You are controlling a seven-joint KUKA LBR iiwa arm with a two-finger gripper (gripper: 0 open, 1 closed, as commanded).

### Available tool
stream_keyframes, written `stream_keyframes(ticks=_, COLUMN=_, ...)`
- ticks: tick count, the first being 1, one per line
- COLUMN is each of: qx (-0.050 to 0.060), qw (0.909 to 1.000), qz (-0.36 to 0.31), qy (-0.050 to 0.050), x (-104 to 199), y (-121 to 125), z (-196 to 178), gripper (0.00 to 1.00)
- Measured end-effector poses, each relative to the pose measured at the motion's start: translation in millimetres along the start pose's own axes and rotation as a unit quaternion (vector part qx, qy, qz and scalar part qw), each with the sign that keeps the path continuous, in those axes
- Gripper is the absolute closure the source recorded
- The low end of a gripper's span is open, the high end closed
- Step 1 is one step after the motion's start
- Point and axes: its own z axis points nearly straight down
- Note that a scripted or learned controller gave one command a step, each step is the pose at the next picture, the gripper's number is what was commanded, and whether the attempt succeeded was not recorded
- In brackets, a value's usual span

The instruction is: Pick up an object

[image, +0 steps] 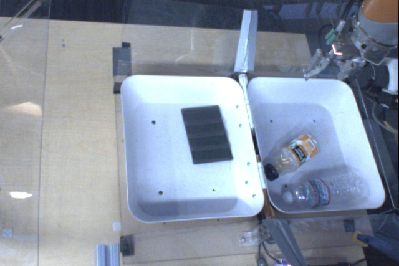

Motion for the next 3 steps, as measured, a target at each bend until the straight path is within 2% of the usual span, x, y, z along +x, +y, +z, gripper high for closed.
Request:
stream_keyframes(ticks=1, qx=0.001, qw=0.9998, qz=-0.018, qy=0.0, x=-39.5, y=-46.1, z=151.9, gripper=0.0)
stream_keyframes(ticks=2, qx=-0.003, qw=0.998, qz=-0.062, qy=-0.001, x=-21.4, y=-106.1, z=168.3, gripper=0.0)
stream_keyframes(ticks=3, qx=-0.018, qw=0.9993, qz=-0.031, qy=-0.007, x=-55.7, y=-158.1, z=162.4, gripper=0.0)
